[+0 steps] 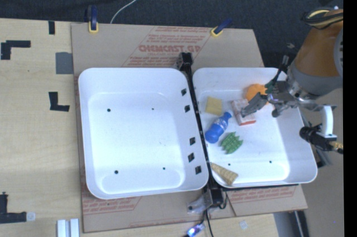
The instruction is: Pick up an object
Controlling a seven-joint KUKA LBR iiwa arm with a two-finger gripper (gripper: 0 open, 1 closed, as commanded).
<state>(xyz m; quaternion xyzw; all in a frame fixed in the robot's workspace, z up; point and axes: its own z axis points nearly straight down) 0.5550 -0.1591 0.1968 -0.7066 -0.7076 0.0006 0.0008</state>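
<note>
Printed lettering on the board
Red "CHEMCAST" reads on the brown board (167,47) along its far edge, behind the bins.

2 white bins sit side by side. The left bin (134,130) has nothing in it. The right bin (290,163) holds a blue bottle (217,127), a green toy (231,143) and a yellow block (214,105). The gripper (257,103) hangs over an orange thing (255,89).
</note>
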